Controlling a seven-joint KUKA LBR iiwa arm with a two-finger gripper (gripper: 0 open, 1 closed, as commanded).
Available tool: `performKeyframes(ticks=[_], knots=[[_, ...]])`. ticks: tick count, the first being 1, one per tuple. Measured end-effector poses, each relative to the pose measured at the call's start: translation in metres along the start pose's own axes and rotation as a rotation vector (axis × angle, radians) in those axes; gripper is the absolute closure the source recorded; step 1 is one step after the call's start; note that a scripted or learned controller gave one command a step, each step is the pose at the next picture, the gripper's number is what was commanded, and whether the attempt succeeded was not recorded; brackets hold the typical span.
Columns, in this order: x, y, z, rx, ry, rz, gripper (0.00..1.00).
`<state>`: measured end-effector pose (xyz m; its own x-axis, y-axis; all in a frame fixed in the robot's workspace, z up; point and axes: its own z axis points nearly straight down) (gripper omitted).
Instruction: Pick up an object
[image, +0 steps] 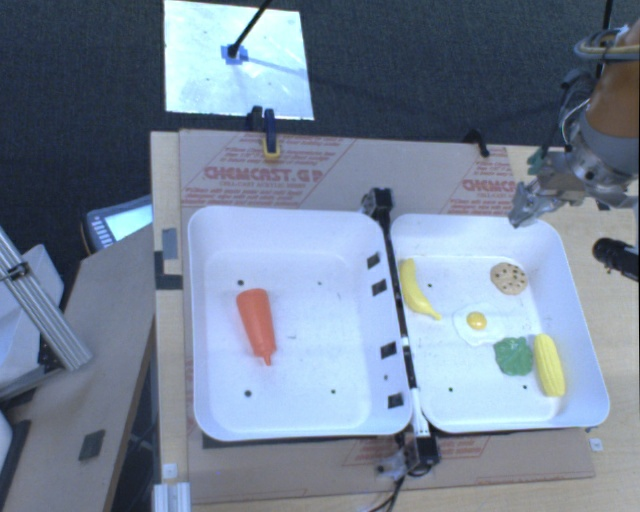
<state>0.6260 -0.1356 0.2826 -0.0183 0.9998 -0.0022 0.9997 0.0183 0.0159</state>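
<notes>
An orange carrot (256, 323) lies in the left bin (210, 225). The right bin (585, 385) holds a yellow banana (415, 290) by its left wall, a cookie (508, 277), a fried egg (478, 324), a green leafy piece (514, 356) and a yellow corn cob (549, 364). My gripper (527, 208) hangs over the far right corner of the right bin, above and behind the cookie, with nothing visible between its fingers.
A black divider with clips (390, 300) runs between the two bins. Both bins rest on a brown board (300, 170). A clamp (268, 130) sits at the board's far edge, below a shiny metal plate (236, 60). A metal rail (40, 310) lies at left.
</notes>
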Motion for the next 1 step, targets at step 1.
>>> performKeyframes(ticks=[1], knots=[[-0.0001, -0.0002, 0.0005, 0.001, 0.000, 0.000, 0.00]])
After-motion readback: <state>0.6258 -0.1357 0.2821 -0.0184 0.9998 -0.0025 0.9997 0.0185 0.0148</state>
